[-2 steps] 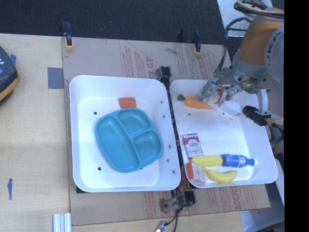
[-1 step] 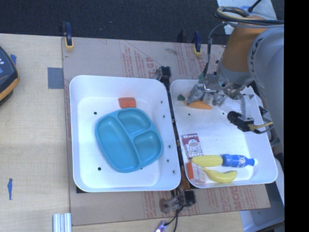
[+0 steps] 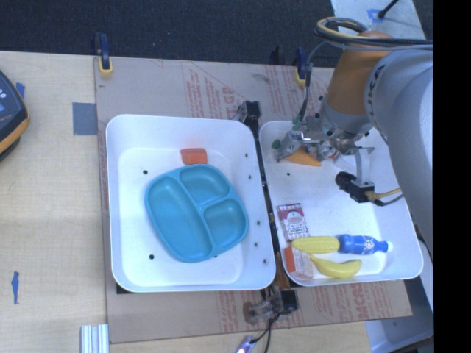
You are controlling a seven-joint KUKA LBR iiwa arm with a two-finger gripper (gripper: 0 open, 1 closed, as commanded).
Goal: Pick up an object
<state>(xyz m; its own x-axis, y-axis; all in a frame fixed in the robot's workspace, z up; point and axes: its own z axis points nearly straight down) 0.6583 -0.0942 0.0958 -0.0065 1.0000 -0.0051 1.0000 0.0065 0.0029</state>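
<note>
While an orange wedge-shaped piece (image 3: 307,157) lies at the far left corner of the right bin (image 3: 390,219), the gripper (image 3: 313,142) sits right over it; whether it grips cannot be told. Along that bin's near edge lie a banana (image 3: 335,268), a corn cob (image 3: 315,245), a blue bottle (image 3: 360,245) and a red packet (image 3: 293,220). A blue divided plate (image 3: 195,212) and an orange block (image 3: 194,156) occupy the left bin (image 3: 121,197)

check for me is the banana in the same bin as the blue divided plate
No, the banana lies in the right bin near its front edge, while the blue divided plate sits in the left bin.
</note>
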